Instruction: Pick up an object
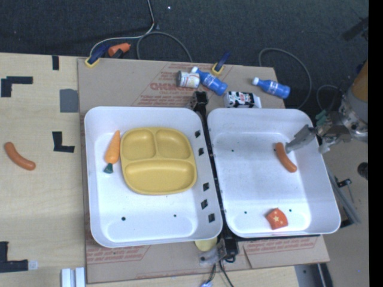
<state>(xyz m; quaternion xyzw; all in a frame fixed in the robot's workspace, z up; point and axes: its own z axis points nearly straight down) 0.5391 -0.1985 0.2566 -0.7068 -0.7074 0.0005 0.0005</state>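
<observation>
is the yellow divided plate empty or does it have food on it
Empty. The yellow divided plate in the left bin shows bare yellow in all three compartments; the toy carrot lies beside its left edge, on the bin floor.

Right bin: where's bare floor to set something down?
In the right bin, the widest bare patch is the floor left of the sausage and above the red piece. It is crowded at the upper right, where the end effector sits beside the sausage.
</observation>
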